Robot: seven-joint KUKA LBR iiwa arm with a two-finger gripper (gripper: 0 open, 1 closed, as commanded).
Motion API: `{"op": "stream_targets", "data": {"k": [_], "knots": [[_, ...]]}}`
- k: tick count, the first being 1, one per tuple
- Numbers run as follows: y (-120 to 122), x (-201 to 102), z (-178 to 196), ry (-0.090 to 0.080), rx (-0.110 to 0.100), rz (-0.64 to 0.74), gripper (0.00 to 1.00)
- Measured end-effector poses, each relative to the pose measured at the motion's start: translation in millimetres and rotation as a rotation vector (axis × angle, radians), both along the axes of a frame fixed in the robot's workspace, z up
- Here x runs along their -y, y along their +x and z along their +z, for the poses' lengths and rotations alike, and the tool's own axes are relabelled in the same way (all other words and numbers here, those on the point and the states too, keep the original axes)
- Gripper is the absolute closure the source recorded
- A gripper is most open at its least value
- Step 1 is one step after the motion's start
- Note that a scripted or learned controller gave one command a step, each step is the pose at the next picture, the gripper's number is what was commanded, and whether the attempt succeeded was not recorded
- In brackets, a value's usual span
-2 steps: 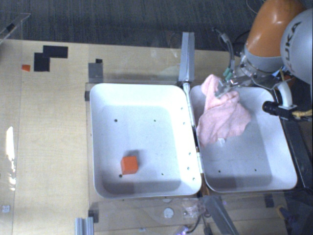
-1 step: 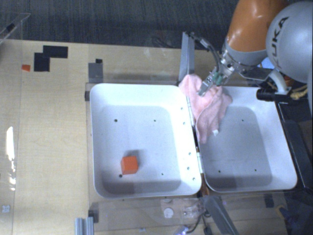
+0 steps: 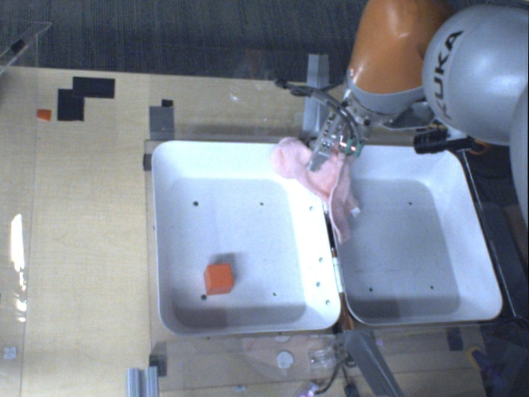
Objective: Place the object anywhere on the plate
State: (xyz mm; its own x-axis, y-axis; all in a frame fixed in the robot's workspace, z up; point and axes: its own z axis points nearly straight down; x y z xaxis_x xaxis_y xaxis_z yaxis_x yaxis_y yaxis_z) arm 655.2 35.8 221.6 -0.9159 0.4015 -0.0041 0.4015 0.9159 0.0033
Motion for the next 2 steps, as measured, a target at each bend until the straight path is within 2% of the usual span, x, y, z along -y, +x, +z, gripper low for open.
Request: {"op": "stream_targets", "data": {"k": [1, 2], "knots": [[7.1, -52.1, 1.5, -0.001, 0.005, 0.400, 1.00], [7.1, -51.9, 1.8, -0.001, 0.005, 0.400, 0.00]]}}
